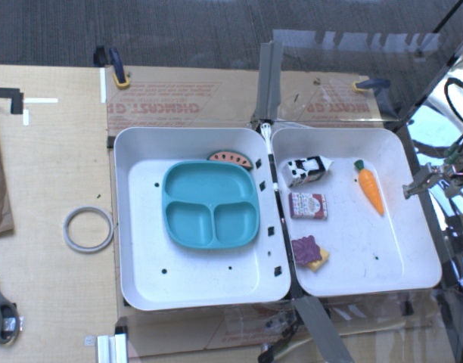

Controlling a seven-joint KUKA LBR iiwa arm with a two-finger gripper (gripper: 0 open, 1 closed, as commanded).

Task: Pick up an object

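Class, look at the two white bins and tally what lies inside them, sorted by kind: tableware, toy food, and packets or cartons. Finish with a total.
Tableware: 1, the teal divided plate.
Toy food: 3, the watermelon slice, the carrot and the purple and yellow piece.
Packets or cartons: 2, the black and white carton and the red packet.
Total: 6

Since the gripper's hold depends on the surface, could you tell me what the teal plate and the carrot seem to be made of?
The teal plate looks like moulded plastic with a smooth, slightly matte finish: uniform colour, rounded dividers. The carrot looks like a plastic toy, evenly orange with a green top; whether hard or soft is unclear.
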